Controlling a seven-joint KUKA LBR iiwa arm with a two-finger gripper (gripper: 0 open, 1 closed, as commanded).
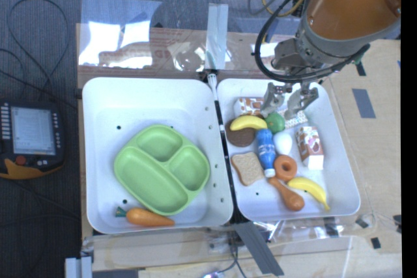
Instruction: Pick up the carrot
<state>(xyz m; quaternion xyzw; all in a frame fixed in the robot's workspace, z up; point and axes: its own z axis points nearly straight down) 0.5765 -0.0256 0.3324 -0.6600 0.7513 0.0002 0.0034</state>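
Gripper (290,101) open and empty over right bin (345,159); should cross to left bin (98,140), straddle carrot (148,217) across its width.

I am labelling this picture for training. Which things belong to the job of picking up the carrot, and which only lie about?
Belonging to the job:
carrot, in the left bin
gripper, over the right bin

Only lying about:
green plate
two bananas
blue bottle
bread slice
doughnut
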